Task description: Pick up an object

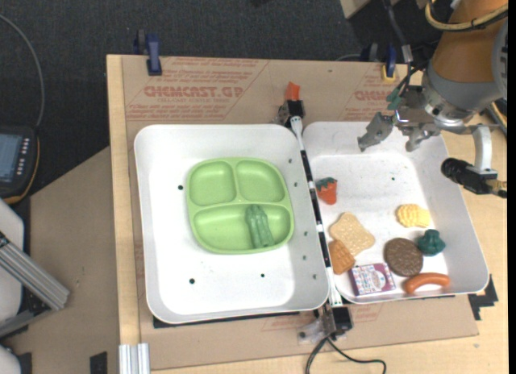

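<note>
tool: fingers spread, nothing between, poised over right bin far corner; likely pre-descent | targets: toy food clustered near edge, carrot closest | green tray: left bin, out of reach path

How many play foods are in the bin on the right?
8: carrot by the left wall, toast, cracker, pink box, brown patty, sausage, green veggie, yellow corn. None looks hidden.

The brown board covering the worktop carries red printed lettering reading "CHEMCAST GP" at upper left; a second, partly hidden print of it sits at upper right. Smaller lines are illegible.
</note>
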Robot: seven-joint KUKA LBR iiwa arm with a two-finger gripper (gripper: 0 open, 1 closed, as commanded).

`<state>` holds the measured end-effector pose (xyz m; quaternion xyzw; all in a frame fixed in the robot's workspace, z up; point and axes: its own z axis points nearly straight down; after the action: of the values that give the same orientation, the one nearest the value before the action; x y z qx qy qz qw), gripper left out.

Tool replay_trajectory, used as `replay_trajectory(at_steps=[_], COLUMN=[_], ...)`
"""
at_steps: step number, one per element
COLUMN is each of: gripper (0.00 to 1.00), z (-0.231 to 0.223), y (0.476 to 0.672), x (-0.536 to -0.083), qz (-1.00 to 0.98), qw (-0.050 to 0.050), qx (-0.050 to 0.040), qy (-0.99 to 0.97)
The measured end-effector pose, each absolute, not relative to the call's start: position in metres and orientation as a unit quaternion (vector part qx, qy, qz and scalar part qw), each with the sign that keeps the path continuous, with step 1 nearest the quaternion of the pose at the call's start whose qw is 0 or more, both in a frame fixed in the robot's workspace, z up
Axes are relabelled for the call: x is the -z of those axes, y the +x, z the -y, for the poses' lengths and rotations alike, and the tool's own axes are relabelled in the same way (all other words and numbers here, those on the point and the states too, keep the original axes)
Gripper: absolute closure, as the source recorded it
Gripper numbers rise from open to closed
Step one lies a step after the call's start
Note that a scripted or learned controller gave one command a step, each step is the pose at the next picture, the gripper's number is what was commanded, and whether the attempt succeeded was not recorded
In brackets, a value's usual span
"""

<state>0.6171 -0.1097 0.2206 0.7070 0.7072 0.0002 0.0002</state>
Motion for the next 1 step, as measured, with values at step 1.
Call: replay_trajectory(at_steps=[1], gripper=[0.0], z=[0.1316], y=[0.5416], x=[-0.1324], qz=[-0.705], qw=[-0.005], qx=[0.0034], qy=[0.709])
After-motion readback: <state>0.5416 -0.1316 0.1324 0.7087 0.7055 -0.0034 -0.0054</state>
